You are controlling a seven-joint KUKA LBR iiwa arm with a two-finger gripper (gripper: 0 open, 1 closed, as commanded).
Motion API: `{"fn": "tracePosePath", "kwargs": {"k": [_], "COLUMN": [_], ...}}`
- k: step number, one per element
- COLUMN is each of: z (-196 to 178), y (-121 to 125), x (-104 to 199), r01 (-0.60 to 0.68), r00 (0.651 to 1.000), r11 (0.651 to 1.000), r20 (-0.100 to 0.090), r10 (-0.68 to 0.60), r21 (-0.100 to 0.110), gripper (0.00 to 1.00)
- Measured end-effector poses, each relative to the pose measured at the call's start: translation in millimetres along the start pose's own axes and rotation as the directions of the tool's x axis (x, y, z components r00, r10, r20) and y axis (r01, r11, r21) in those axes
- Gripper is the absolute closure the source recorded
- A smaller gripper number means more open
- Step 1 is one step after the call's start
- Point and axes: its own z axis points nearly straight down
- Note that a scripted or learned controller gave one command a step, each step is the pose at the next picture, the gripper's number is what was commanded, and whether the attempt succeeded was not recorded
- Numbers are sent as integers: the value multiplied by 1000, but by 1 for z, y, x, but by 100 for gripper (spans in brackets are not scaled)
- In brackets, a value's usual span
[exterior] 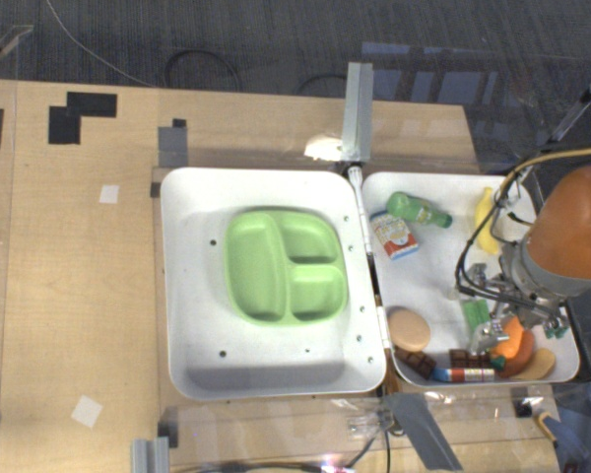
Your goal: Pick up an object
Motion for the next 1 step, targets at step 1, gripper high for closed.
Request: {"fn": "tracePosePath", "kwargs": {"k": [1], "z": [0], "y": [47], "x": [-34], "r01": [187], "r00": [982], "r11": [982], "r20": [3], "r10": [-187], "r21": [1], "gripper": [0]}}
